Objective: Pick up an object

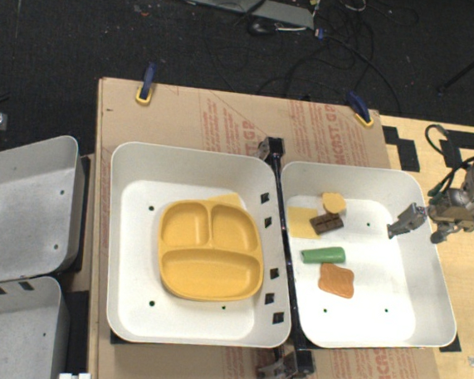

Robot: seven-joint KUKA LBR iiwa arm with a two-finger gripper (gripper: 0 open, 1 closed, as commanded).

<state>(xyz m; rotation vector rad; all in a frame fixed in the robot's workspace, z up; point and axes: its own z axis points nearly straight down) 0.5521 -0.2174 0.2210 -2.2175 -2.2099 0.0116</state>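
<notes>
Two fingers spread apart, nothing between them: the gripper [421,223] hangs open over the right edge of the right bin [391,324], one finger [404,220] reaching in over the white floor, the other at the rim. Behind it, the grey wrist runs off to the right.

Out from there, toward the bin's left side, sits the cluster of pieces. Nearest the top is a small yellow block [333,203], and just below it a dark brown piece [326,223], possibly touching; it's hard to say at this size. A pale yellow flat piece [299,222] lies beside them against the divider. Lower down, a green cylinder [323,254] lies on its side, with an orange piece [337,280] just under it.

Across the divider, the left bin [126,299] carries a yellow divided tray [211,251].
</notes>
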